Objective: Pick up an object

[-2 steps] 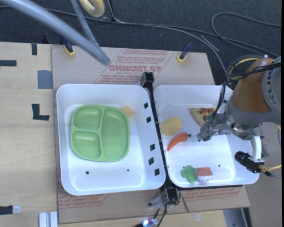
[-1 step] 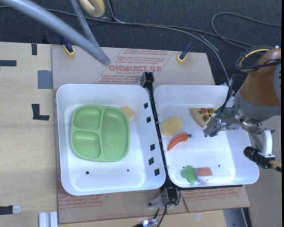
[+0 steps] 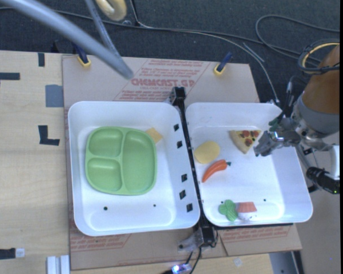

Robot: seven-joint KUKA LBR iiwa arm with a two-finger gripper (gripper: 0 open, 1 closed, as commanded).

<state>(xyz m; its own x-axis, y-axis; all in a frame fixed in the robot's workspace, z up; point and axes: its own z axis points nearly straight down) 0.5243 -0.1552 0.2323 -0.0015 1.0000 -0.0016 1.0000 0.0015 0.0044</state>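
- Right now the gripper [image 3: 266, 143] hovers by the right bin's [image 3: 285, 178] right rim, beside the pizza slice [image 3: 244, 138]; whether it is clenched or released, I cannot tell.
- Open floor lies between the carrot [image 3: 214, 169], yellow piece [image 3: 207, 152] and broccoli [image 3: 229, 210].
- Left bin [image 3: 131, 216]: 1 green tray [image 3: 121, 160].

Green divided plate [image 3: 121, 160] in white left bin [image 3: 80, 204]; right bin [image 3: 291, 204] held yellow piece [image 3: 207, 152], orange-red carrot [image 3: 214, 169], red-dotted pizza slice [image 3: 243, 138], green broccoli [image 3: 229, 210]
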